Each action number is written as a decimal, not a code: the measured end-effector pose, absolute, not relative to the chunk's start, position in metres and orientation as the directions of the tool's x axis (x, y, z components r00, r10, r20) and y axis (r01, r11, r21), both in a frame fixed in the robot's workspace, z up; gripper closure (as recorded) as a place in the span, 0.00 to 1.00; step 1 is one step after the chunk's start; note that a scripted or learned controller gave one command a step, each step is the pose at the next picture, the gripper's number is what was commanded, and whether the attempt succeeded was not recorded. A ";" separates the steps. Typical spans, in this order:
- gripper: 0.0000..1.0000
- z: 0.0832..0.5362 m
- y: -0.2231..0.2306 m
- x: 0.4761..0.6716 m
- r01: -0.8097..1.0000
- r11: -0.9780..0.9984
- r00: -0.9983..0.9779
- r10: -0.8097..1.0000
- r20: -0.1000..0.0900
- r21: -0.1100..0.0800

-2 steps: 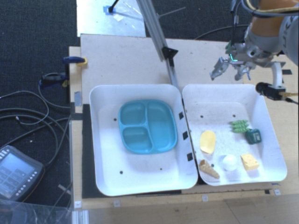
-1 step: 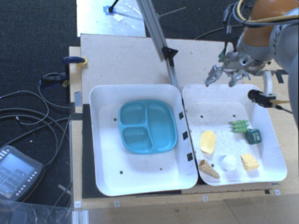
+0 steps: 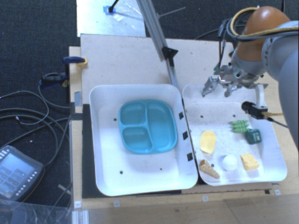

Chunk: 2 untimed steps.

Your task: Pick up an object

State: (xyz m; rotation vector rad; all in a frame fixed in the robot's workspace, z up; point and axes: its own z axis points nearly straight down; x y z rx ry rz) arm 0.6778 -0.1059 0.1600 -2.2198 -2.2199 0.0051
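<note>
My gripper (image 3: 217, 89) hangs over the far left corner of the right bin (image 3: 271, 174), open, with nothing between its fingers. Below it lie several small items: a yellow wedge-shaped piece (image 3: 208, 141), a tan cone (image 3: 209, 168), a white ball (image 3: 229, 162), a yellow block (image 3: 250, 161), a green pod (image 3: 239, 125) and a dark teal piece (image 3: 253, 136). All of them sit in the near half of the bin, well apart from the gripper.
A blue divided plate (image 3: 148, 126) lies in the left bin (image 3: 105, 171). A slanted metal pole (image 3: 156, 29) ends near the wall between the bins. A black cable plug (image 3: 252, 109) hangs over the right bin's far right. Clamps (image 3: 74, 60) hold the bench's left edge.
</note>
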 end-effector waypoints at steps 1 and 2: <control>0.00 0.101 -0.106 0.685 1.000 0.004 -0.004 1.000 0.000 -0.003; 1.00 0.117 -0.106 0.688 1.000 0.006 -0.006 1.000 -0.002 0.005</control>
